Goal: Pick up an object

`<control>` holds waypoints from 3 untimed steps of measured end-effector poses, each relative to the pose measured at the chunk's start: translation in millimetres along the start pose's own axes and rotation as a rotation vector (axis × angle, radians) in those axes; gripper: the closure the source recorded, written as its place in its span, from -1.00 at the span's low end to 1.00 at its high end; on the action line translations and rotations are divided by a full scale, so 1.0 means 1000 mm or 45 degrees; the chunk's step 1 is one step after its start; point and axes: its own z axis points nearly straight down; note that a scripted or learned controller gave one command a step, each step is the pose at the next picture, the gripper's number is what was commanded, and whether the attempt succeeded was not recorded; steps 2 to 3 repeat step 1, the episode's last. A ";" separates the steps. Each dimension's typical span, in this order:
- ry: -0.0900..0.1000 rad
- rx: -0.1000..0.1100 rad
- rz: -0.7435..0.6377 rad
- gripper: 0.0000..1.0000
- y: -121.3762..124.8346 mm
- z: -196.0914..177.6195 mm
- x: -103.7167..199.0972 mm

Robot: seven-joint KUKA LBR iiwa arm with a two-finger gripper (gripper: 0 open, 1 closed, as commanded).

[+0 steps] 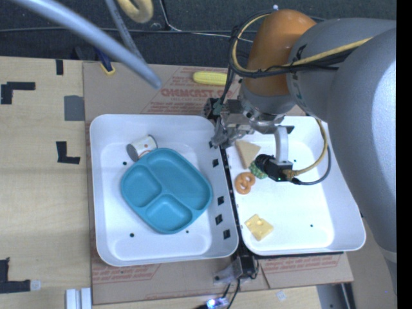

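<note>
My gripper (221, 134) hangs over the wall between the two bins, near their far end. Just to its right in the right bin (335, 237) lies a pale cheese wedge (247, 152). Below the wedge sits an orange pretzel (244, 183), with a small green thing (259, 170) beside it. A yellow cheese piece (258, 226) rests near the front of that bin. In the left bin (106, 237) a blue divided plate (166, 189) lies flat, and a small grey cup (141, 147) lies on its side behind it. I see nothing between the gripper's fingers.
A yellow corn-like thing (209, 78) lies on the cardboard behind the bins. A grey tube (84, 28) slants across the upper left. The arm's bulk covers the right bin's far right corner.
</note>
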 end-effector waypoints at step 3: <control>0.001 -0.001 -0.002 1.00 0.003 0.003 0.055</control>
